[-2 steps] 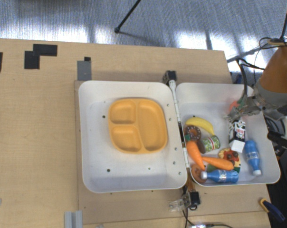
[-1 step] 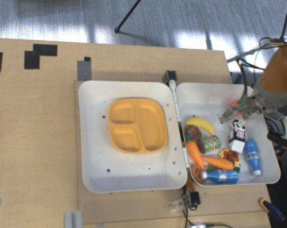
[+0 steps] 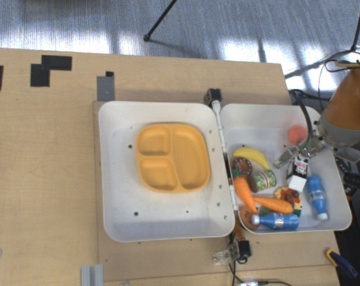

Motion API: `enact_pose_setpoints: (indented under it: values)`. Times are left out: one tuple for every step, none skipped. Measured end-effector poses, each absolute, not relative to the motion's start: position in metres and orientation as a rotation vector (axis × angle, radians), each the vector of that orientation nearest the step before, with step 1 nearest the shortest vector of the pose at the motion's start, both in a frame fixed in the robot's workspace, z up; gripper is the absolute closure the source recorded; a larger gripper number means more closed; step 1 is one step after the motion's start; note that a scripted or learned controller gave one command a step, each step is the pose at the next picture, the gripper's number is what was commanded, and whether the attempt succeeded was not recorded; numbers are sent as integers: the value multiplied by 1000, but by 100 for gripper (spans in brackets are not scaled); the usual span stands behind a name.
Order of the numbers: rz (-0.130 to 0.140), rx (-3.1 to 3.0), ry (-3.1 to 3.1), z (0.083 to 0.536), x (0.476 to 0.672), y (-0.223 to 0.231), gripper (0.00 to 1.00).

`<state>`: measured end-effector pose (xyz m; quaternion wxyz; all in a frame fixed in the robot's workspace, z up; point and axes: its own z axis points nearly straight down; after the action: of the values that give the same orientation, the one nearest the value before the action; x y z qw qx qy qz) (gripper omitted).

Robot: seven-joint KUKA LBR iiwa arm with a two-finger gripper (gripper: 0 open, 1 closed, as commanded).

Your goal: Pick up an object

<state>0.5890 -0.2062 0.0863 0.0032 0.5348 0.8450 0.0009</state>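
My gripper [image 3: 295, 155] hangs over the right bin [image 3: 260, 119], in its right half, with its fingers apart and nothing between them. A small black and white bottle [image 3: 298, 176] lies just below the fingertips. A pink ball [image 3: 297, 133] rests just above them, toward the bin's far side. To the left lie a banana [image 3: 252, 157], a chocolate donut [image 3: 242, 167] and a green can [image 3: 264, 179]. Two carrots [image 3: 244, 195] [image 3: 275, 205] lie near the bin's front, alongside a lying blue bottle [image 3: 279, 221]. Another blue bottle [image 3: 316, 198] is at the right.
The left bin [image 3: 117, 213] holds a yellow divided plate [image 3: 171, 158]. A small multicoloured toy [image 3: 290, 196] sits between the carrots and the right blue bottle. The arm's orange band [image 3: 351, 100] looms over the right bin's right edge. Cables run along the bench's right side.
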Motion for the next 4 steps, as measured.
enact_pose_setpoints:
  values:
    - [6, 1673, 2645, 98, 591, -206, 100]
    - [4, 2016, 2406, 205, 629, -146, 100]
    - [3, 2016, 2405, 204, 629, -146, 0]
    - [1, 1955, 2454, 87, 570, -200, 0]
